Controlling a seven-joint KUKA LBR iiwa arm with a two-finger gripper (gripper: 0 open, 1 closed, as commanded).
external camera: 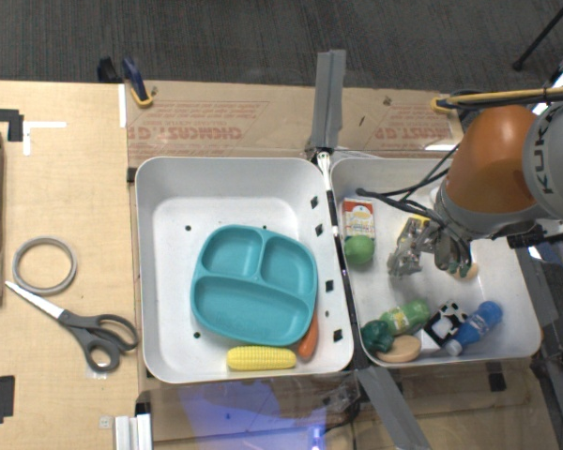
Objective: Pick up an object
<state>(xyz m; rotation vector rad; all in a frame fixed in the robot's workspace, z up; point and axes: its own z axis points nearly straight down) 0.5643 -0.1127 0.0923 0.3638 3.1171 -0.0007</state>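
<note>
Yellow corn cob (261, 357) lies beside teal divided plate (254, 286).

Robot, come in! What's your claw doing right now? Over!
Gripper low over right bin, nothing seen between fingers. Green apple close beside it, untouched. Toys crowd bin's near edge.

Grey arm (507, 172) reaches leftward, pincer (408, 256) pointing down.

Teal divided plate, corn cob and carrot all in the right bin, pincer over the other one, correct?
Not quite: the camera view shows the teal divided plate, corn cob and carrot in the left bin. The pincer is over the right bin.
</note>
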